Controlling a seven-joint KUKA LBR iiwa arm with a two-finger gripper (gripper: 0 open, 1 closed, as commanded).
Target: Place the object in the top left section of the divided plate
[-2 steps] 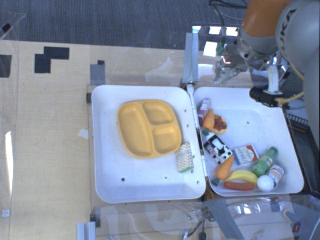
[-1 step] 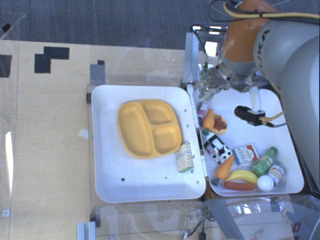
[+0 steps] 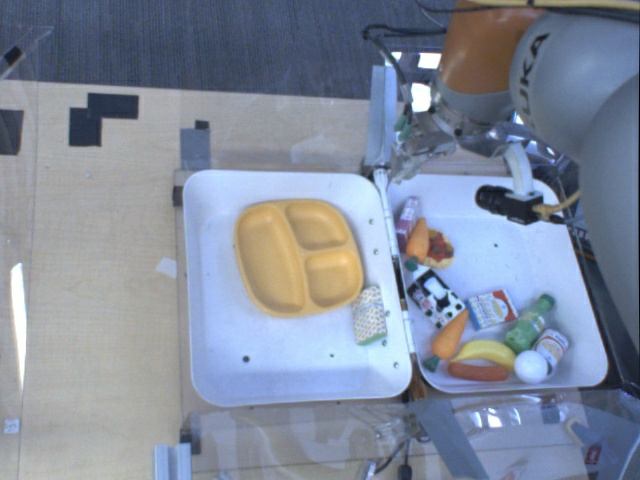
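Yellow plate (image 3: pixel 298 256) lies bare in the left bin (image 3: pixel 210 368); claw (image 3: pixel 415 153) hangs over the bins' divider, grip state cannot be told

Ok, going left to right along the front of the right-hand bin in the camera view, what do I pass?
Carrot → banana → white ball → small jar. The sausage and green bottle overlap these, so I left them out.
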